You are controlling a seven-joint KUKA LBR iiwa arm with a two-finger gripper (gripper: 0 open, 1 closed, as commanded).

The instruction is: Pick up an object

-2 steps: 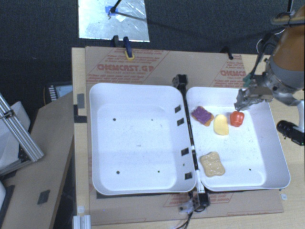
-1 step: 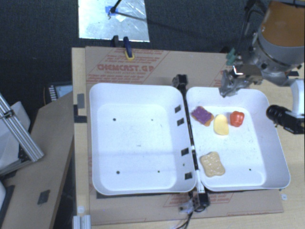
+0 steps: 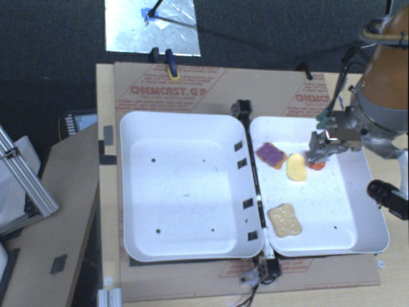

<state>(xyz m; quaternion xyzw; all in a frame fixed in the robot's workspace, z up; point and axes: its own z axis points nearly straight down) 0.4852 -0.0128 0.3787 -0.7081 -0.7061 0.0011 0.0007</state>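
Gripper (image 3: 317, 153) is low in the right white bin (image 3: 358, 235), over a small red piece (image 3: 317, 165), beside the pale yellow round object (image 3: 296, 168); its grip I cannot tell.

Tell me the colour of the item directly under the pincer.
Red, partly hidden beneath the pincer in the camera view; the red item lies beside a yellow piece.

Arm (image 3: 383, 101): grey body w/ orange band above wrist, black cables along upper section. Pincer (image 3: 317, 151): grey metal assy, small teal marking on side; finger detail blurred.
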